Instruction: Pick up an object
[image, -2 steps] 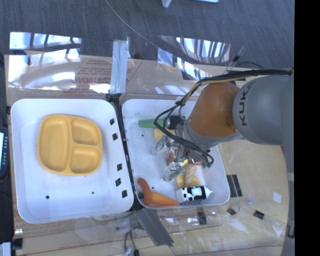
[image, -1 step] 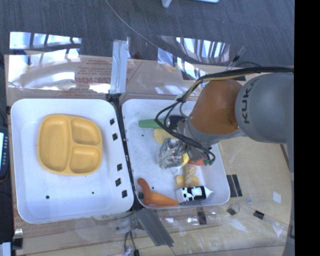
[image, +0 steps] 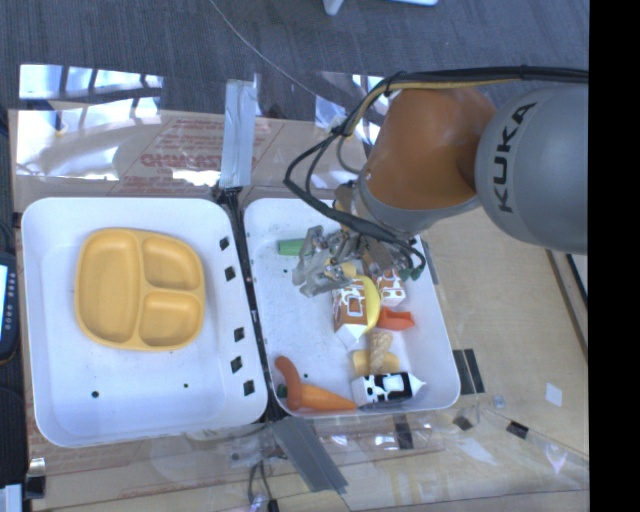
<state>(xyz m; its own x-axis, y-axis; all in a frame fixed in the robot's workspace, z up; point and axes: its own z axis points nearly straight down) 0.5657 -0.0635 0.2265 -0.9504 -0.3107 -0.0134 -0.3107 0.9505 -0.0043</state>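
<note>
Camera view has the arm (image: 500, 150) reaching in from the right, w/ the tool (image: 322, 262) low over the upper part of the right bin (image: 262, 300), just above the pile of toy food. Can't tell if the tool is open or closed; the metal parts blur into the clutter, and nothing is clearly gripped. Candidate objects all sit in the right bin: a small green piece (image: 290, 246) near the top left, just beside the tool; a yellow banana (image: 370, 303) touching a brown-and-white carton (image: 349, 308) right under the wrist; an orange-red piece (image: 397, 320) beside those; a carrot (image: 318, 398) and a reddish sausage-like piece (image: 288, 372) at the bottom edge; a black-and-white carton (image: 385, 387) at the bottom right. Left bin (image: 40, 300) holds a yellow divided plate (image: 140, 288), well apart from the arm. Progress, as a judgement: approach looks done, tool is down at the pile, but no object is lifted yet. Grasp and lift both remain.
</note>
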